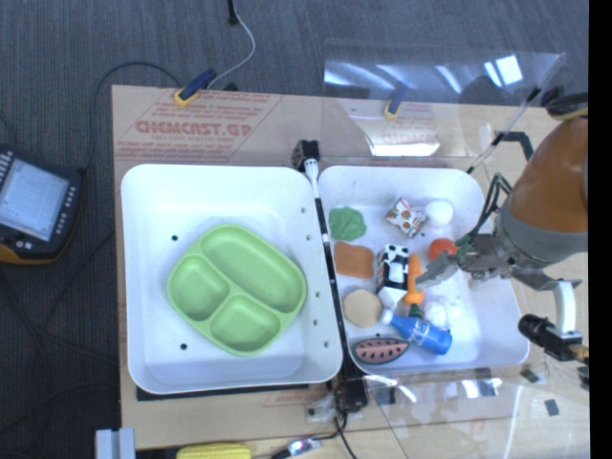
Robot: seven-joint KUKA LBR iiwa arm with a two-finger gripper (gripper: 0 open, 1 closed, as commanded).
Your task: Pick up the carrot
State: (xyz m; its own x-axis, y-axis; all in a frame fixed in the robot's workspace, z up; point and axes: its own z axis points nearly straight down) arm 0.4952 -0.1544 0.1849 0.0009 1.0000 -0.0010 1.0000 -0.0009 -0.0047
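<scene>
Gripper point(432, 271) hangs low in the right bin point(497, 338), just beside the carrot point(414, 283); I cannot tell how it is set. This carrot stands between a cow toy point(393, 264) and a white ball point(439, 306), so the approach should be straight down and centred, to avoid pushing the neighbours.

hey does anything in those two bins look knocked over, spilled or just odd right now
Nothing looks spilled or broken. The right bin is simply crowded: the carrot stands wedged among a cow toy, a blue bottle lying on its side and a watermelon slice. The green divided plate sits at a slant in the left bin.
</scene>
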